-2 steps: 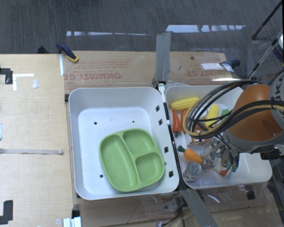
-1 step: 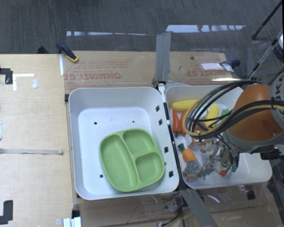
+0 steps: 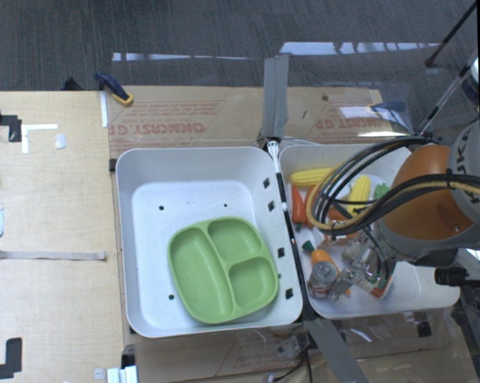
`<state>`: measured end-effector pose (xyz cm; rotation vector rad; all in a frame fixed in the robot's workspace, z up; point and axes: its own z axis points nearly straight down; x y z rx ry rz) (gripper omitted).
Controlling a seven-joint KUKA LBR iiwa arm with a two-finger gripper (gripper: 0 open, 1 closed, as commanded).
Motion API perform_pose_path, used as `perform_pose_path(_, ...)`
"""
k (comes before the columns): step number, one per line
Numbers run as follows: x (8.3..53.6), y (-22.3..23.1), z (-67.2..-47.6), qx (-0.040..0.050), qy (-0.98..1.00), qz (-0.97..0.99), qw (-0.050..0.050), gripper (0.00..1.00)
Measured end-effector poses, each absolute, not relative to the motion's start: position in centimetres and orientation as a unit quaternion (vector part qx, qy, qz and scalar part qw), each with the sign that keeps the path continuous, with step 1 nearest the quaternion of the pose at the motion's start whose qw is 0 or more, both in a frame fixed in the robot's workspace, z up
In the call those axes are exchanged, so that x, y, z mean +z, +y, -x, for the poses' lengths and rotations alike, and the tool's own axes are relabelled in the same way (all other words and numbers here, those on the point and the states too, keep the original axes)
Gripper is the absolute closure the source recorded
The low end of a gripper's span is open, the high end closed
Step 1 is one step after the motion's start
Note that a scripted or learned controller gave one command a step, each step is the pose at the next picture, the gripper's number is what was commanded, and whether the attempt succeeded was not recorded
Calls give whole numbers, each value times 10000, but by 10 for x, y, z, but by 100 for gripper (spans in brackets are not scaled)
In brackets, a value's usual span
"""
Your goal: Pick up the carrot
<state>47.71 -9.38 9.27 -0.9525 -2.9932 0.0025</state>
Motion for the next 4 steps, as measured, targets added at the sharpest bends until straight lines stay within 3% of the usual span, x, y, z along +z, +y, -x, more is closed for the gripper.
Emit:
perform_pose_path(1,191,-74,-533,7,-9457,3250,-9,0)
perform_pose_path(2,103,-96,-490,4,-9528,3035,-8,0)
perform_pose_path(3,112,-96,-491,10,-9530,3030,-19,100)
perform_pose_path(4,112,-96,-491,10,-9530,3029,-18,0)
